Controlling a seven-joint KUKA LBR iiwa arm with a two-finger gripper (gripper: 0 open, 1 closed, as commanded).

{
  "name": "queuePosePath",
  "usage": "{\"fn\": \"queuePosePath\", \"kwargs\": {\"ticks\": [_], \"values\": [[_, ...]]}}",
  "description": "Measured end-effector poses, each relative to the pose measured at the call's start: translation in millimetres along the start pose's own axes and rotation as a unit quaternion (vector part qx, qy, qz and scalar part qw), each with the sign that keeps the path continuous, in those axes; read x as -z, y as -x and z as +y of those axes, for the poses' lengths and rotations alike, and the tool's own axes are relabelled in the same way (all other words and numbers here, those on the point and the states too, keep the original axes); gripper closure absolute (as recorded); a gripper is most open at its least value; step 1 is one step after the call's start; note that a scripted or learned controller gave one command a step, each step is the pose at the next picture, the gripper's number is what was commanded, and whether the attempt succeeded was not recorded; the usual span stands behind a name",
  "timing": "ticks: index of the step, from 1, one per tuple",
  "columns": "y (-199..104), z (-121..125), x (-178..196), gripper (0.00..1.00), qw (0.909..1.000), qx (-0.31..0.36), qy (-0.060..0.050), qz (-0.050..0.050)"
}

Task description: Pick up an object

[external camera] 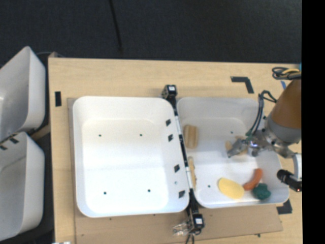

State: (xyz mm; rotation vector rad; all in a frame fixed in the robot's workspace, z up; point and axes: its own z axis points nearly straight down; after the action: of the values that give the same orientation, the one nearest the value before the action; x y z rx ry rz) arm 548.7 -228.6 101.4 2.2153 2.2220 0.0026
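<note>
1. nearest the camera, low in the right bin [213, 203], 3 loose things lie close together: a yellow piece [231, 188], an orange piece [253, 179] just beside it, and a green piece [262, 191] touching the orange one's lower end.
2. any of these could be the thing to pick; so could the tan block [190, 135], which lies well apart from them against the bin's left wall.
3. a little farther back, the gripper [238, 148] hangs low over the bin's middle, between the block and the cluster. its fingers [234, 148] look a little spread and nothing can be seen between them, though they are small and blurred.
4. risk: bare floor seems to lie under the gripper, so closing here would likely catch nothing.
5. risk: the 3 pieces crowd each other near the front wall; a descent there could nudge one aside or pinch 2 at once, and the rounded yellow piece may slip out.
6. farthest left, the left bin [122, 103] sits on the worktop [111, 78].
</note>
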Motion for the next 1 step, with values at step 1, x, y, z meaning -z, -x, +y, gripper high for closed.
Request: {"fn": "queuePosePath", "kwargs": {"ticks": [1], "values": [[-47.1,65.2,0.4,0.00,1.0000,0.003,0.001,0.001]]}}
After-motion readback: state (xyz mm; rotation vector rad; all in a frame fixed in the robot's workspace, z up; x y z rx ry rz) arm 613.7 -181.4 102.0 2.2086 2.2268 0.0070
